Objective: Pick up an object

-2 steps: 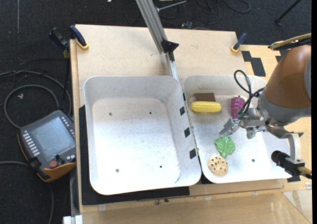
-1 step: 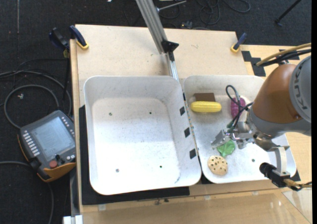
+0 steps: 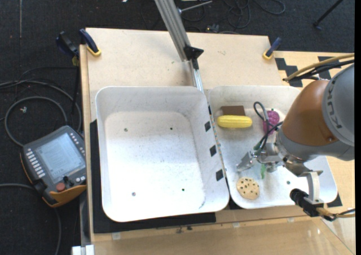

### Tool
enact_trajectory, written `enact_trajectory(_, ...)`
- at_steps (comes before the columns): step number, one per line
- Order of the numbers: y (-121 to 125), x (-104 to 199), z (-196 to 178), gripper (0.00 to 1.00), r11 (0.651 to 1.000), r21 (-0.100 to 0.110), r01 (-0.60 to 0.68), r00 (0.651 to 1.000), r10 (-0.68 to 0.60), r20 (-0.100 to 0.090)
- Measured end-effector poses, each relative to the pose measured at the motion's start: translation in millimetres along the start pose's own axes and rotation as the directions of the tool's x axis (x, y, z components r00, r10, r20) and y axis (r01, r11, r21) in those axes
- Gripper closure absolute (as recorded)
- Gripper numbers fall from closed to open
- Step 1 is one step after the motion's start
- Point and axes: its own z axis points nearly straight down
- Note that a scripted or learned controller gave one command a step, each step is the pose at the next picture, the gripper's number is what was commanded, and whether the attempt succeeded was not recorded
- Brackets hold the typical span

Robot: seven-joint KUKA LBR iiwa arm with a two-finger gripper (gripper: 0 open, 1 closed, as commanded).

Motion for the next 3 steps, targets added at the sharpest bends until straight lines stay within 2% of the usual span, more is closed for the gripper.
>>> enact_trajectory(1, 0.7, 0.1, -10.9, 1.00, 1.000, -0.002, 0.000, 1.000, 0.000, 0.000)
enact_trajectory(3, 9.1, -8.6, -99.7, 1.00, 1.000, -0.004, 0.004, 1.000, -0.004, 0.001)
